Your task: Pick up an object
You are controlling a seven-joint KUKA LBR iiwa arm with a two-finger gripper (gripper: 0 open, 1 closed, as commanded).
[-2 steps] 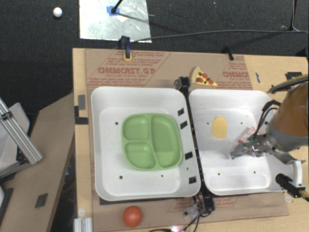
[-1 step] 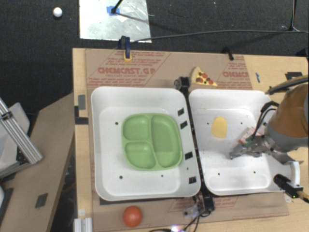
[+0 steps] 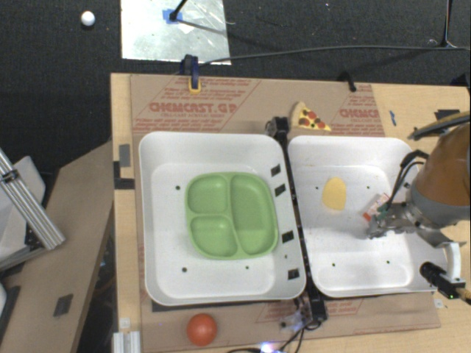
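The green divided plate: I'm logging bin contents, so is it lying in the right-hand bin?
No, the green divided plate lies in the left bin; the right bin holds a small yellow object.

A robotics lab: a cardboard-covered table (image 3: 243, 98) carries two shallow white plastic bins (image 3: 158, 197) clamped side by side, with loose black cables (image 3: 331, 48) across dark carpet (image 3: 51, 87) and aluminium framing (image 3: 29, 204) at left.

The arm (image 3: 441, 179) (orange-banded) reaches leftward, tool (image 3: 377, 225) lowered.
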